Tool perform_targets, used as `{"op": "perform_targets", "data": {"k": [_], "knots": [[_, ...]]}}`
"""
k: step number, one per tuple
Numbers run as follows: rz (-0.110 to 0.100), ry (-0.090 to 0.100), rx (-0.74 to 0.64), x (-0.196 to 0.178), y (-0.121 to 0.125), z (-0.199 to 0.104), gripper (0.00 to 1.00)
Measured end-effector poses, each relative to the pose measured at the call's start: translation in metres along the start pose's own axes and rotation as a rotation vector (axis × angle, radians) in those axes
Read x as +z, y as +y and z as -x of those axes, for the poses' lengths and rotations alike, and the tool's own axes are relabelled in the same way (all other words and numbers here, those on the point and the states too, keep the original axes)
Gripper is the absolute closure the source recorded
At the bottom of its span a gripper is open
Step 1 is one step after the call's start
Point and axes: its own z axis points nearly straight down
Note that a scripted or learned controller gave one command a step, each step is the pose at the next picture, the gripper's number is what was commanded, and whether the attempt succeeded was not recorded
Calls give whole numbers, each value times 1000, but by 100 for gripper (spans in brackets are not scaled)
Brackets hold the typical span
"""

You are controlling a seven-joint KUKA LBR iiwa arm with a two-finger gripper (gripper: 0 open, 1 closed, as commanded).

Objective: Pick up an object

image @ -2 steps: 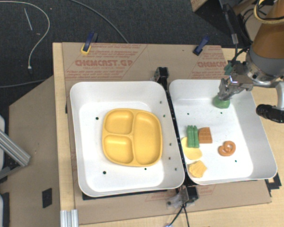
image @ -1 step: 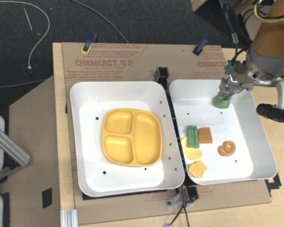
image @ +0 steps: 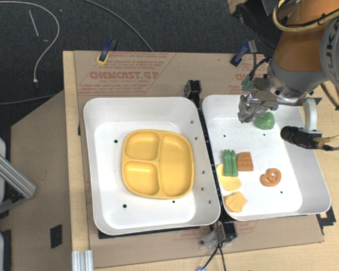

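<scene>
Light: falling bright and even from overhead.
Shadows: lying soft under the gripper point(image: 250, 113).
Focus: staying sharp, corners dimming.

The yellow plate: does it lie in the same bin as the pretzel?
No. The yellow plate lies in the left bin, the pretzel in the right bin.

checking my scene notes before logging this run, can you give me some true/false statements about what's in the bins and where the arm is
1. The yellow divided plate lies in the left bin. True.
2. The gripper hovers over the left bin. False: it is over the far part of the right bin.
3. A green round object sits right beside the gripper. True.
4. The orange ring-shaped piece lies on the yellow plate. False: it lies in the right bin.
5. The green ridged piece lies next to a brown square piece. True.
</scene>
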Motion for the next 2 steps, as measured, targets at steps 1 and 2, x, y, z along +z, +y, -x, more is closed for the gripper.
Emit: {"op": "perform_targets", "data": {"k": [1, 2], "knots": [[-2, -1, 0, 17, 6, -55, 100], [-2, 0, 0, 26, 3, -116, 100]]}}
